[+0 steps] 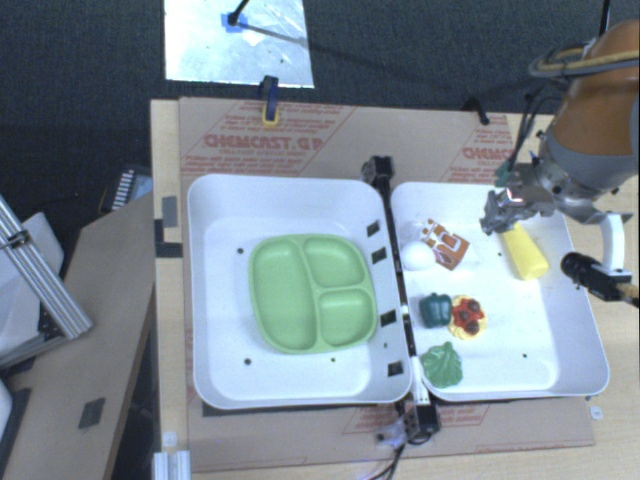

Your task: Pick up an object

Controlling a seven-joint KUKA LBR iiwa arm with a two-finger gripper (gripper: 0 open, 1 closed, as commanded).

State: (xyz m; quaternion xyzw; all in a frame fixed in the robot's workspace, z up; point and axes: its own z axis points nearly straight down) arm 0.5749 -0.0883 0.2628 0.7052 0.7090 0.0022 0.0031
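Hovering over the back of the right bin (pixel 575 363), the end effector (pixel 500 211) sits at the approach stage by my read: nothing is visibly between its tips, so the pick is not yet made. Camera view: grey arm with orange band comes in from the right, wrist dropped low over the bin; whether the end effector is open or closed I cannot tell (too dark and small at this slant). Likeliest target is the yellow block (pixel 524 252), lying on the bin floor just beside and slightly in front of the end effector, long axis angled toward the near right. An orange-and-white toy (pixel 445 245) lies a bit further left, with a white egg-shaped piece (pixel 416 256) touching or nearly touching it. Near the divider toward the front: a dark green item (pixel 435 310), a red-and-yellow item (pixel 467 316) just beside it, and a leafy green piece (pixel 441 364) nearest the front wall. Left bin (pixel 215 268) holds a green divided plate (pixel 310 293), well apart from the arm. Next move calls for, as I judge it, a short shift toward the block, aligning across its narrow width, then a descent and a closing; a miss could nudge it against the bin wall.
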